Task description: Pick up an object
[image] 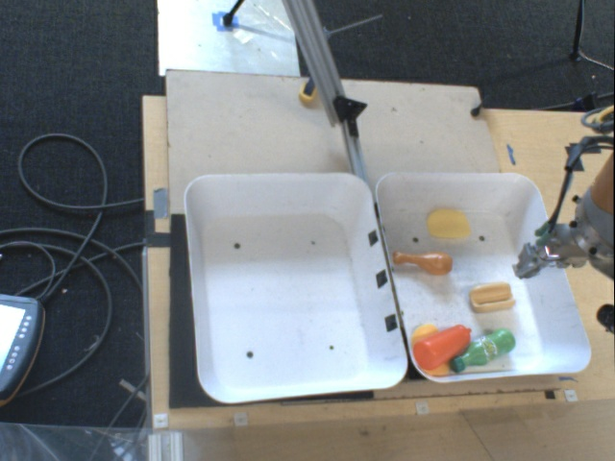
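From my remote seat, nearest the camera in the right bin (553, 339), a green bottle (484, 350) lies on its side in the front corner, touching a red-orange carrot-like piece (441, 342) just to its left, which in turn lies over a small yellow-orange item (424, 333) by the divider. A little farther back sits a hot dog bun (491, 298), apart from the cluster. Beyond it, an orange drumstick-shaped toy (425, 263) lies near the divider, and farthest back in that bin rests a pale yellow rounded piece (448, 224). The left bin (207, 257) sits alongside, its wall touching the right bin's. The gripper (531, 260) hovers at the right bin's right rim, level with the drumstick but well apart from it, nothing between its fingers that I can make out; whether they are spread or pressed together I cannot tell at this size. At the back, a grey pole (317, 51) slants across the bench (259, 123), and cables (67, 209) loop over the dark floor at left.
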`<state>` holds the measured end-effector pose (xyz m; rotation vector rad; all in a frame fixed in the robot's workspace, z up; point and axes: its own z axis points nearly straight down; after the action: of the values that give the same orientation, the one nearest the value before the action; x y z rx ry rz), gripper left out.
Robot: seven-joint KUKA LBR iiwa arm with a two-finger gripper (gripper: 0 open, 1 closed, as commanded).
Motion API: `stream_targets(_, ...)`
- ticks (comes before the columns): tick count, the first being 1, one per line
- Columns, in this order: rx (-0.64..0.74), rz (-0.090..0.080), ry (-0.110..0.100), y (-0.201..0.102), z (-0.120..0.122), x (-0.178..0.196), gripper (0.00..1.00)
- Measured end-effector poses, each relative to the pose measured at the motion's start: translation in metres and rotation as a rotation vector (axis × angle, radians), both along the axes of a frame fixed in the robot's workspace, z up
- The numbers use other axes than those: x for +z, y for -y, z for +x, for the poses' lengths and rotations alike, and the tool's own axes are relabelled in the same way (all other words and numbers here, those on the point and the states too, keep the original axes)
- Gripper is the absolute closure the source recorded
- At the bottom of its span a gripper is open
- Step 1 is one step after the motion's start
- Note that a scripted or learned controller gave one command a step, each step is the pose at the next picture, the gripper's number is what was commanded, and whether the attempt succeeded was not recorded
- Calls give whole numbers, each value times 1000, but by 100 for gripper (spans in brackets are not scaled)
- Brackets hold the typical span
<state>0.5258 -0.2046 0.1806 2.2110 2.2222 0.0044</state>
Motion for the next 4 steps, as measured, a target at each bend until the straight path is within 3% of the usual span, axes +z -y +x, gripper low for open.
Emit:
stream_targets(2,1,1,-2,-1,3,70,100)
stream_targets(4,6,5,-4,-97,3,82,100)
